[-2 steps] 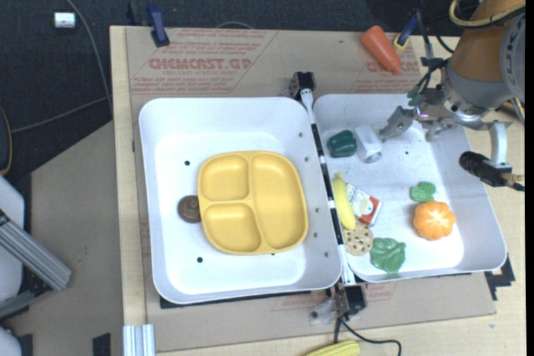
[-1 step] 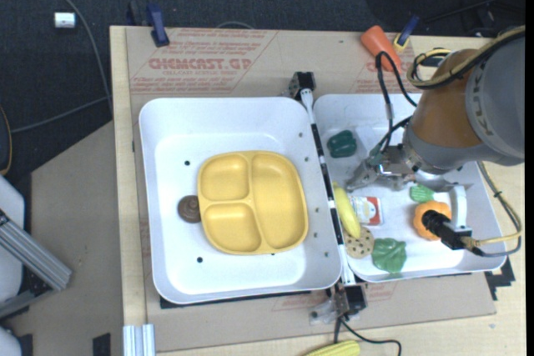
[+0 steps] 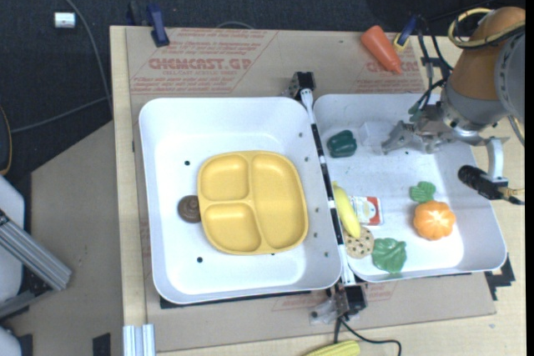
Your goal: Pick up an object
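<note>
The right bin [image 3: 476, 250] holds several items. There is a dark green pepper [image 3: 340, 143] at its upper left and a banana [image 3: 345, 211] along its left wall. A white and red packet [image 3: 368, 209] lies beside the banana, with a chip cookie [image 3: 359, 244] below it. A leafy green piece [image 3: 388, 253], an orange [image 3: 434, 221] and a small green piece [image 3: 422, 191] are further right. My gripper [image 3: 410, 136] hangs low over the bin's upper part, to the right of the pepper and apart from it. Nothing is visibly held.
The left bin [image 3: 167, 179] holds a yellow divided plate [image 3: 250, 202] with a brown round piece [image 3: 189, 208] at its left edge. An orange carrot [image 3: 381, 48] lies on the bench behind the right bin. A blue clamp [image 3: 156, 25] sits at the bench's far left corner.
</note>
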